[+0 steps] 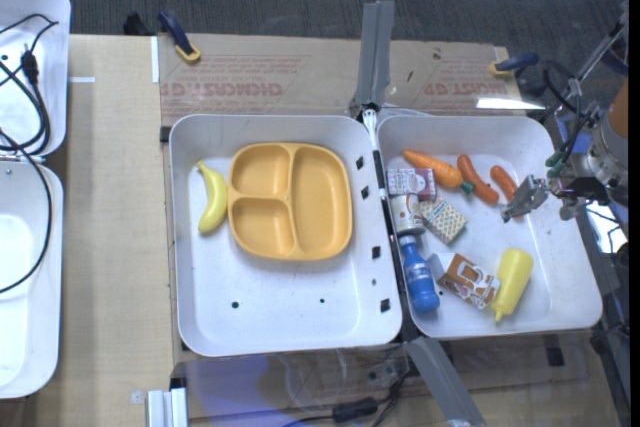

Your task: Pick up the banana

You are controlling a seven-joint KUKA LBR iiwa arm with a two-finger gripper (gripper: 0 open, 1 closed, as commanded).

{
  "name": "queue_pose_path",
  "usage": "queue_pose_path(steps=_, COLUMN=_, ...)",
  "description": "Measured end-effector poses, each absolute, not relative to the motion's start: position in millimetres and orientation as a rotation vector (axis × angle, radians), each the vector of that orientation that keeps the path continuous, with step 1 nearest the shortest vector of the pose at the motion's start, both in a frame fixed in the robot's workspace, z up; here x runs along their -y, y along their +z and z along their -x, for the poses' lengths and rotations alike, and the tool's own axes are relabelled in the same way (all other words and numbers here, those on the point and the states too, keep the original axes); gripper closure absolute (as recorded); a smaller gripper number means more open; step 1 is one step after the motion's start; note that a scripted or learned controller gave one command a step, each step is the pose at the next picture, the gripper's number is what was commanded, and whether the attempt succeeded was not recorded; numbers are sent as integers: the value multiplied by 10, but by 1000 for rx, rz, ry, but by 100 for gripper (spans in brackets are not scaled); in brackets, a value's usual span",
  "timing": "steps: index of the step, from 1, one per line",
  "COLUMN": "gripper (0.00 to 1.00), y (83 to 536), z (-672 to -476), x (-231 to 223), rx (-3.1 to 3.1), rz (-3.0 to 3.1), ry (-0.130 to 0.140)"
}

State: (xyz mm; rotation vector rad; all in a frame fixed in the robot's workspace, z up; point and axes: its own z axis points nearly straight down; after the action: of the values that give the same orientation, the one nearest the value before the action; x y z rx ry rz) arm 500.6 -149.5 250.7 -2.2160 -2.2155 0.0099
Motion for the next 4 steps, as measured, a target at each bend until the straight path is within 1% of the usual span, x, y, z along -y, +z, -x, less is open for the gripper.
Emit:
queue_pose_path(steps=1, gripper=0, y=1048, z=-4794, x=1818, rx=2050, rz=2371, ry=7)
queue_pose_path(steps=2, gripper=0, y=1807, z=-5136, x=1738, rx=1780, rz=2583, ry=9)
queue_pose_path(steps=3, gripper=0, y=1025, z=-4764, x=1958, rx=2011, rz=2404, ry=7)
queue_pose_path(steps=4, gripper=100, y=1077, z=-4762, x=1966, rx=2005, rz=2402, ry=12)
